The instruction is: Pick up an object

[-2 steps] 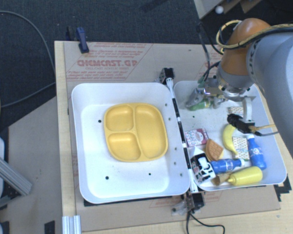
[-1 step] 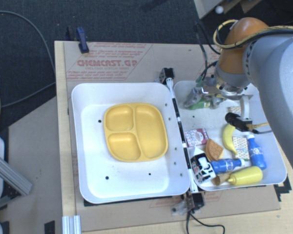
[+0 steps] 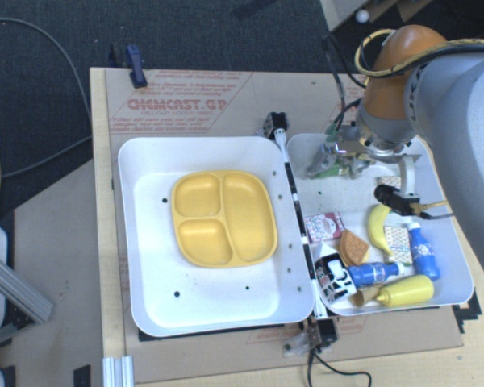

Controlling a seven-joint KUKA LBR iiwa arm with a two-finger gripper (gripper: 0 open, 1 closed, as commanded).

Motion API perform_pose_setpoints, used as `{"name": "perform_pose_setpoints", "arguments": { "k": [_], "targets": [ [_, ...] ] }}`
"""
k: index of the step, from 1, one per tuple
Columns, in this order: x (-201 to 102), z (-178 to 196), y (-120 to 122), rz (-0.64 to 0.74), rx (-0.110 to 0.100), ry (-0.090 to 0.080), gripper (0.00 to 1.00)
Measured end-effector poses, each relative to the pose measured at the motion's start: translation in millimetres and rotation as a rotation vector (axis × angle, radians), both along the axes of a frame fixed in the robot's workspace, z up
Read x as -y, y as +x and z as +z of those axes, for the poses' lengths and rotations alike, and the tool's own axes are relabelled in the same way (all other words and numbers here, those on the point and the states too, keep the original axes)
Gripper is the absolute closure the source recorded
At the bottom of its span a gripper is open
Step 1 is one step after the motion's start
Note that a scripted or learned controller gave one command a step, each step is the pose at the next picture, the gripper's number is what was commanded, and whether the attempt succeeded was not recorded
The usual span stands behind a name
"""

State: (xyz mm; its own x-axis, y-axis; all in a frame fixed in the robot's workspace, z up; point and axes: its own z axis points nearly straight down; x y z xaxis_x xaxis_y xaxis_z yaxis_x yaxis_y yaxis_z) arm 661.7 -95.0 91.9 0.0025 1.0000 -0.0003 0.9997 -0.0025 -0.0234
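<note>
You see the end effector (image 3: pixel 336 161) low in the right bin, its grip unreadable, nothing lifted, banana (image 3: pixel 377 226) just below it.

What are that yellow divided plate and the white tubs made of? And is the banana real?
The yellow three-compartment plate looks like moulded plastic: uniform colour, soft sheen, rounded dividers. The shallow white left bin and the right white bin also look like smooth plastic with rolled rims. The small yellow banana seems a toy, evenly coloured, though that is uncertain.
</note>
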Motion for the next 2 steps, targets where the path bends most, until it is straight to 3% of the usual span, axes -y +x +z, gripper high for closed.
{"name": "perform_pose_setpoints", "arguments": {
  "k": [1, 2],
  "targets": [
    [-63.1, 93.3, -66.4, 0.004, 0.022, 0.002, 1.00],
    [-62.6, 92.7, -66.9, 0.003, 0.021, 0.001, 0.00]
  ]
}}
